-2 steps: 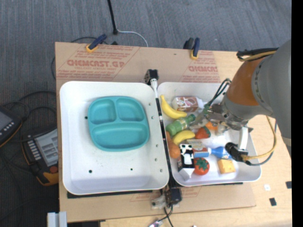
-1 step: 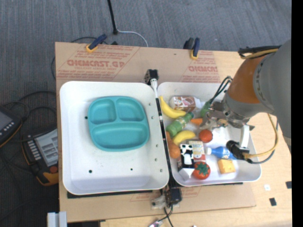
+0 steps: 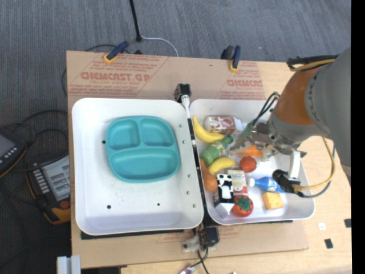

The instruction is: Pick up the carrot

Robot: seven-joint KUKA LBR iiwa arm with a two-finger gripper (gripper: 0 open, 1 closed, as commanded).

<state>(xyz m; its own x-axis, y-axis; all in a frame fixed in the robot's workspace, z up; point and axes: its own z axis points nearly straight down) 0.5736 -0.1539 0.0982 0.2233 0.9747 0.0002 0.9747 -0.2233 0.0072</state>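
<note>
The two bins (image 3: 85,210) look like smooth white plastic with a faint sheen. The teal tray (image 3: 142,148) is matt plastic. The surface (image 3: 114,76) is brown printed cardboard, dull and flat. The banana (image 3: 205,133), tomato (image 3: 247,164) and carrot (image 3: 251,150) have a glossy toy-plastic look. The arm (image 3: 302,104) is smooth, grey and orange. The floor (image 3: 57,16) is rough grey carpet.

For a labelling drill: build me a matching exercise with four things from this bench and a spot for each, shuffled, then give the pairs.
Things:
1. teal plate
2. banana
3. strawberry
4. cheese wedge

Places:
A. right bin, near right corner
B. left bin, middle
C. right bin, far left side
D. right bin, near edge, left of the cheese

Pairs: 1-B, 2-C, 3-D, 4-A
</note>
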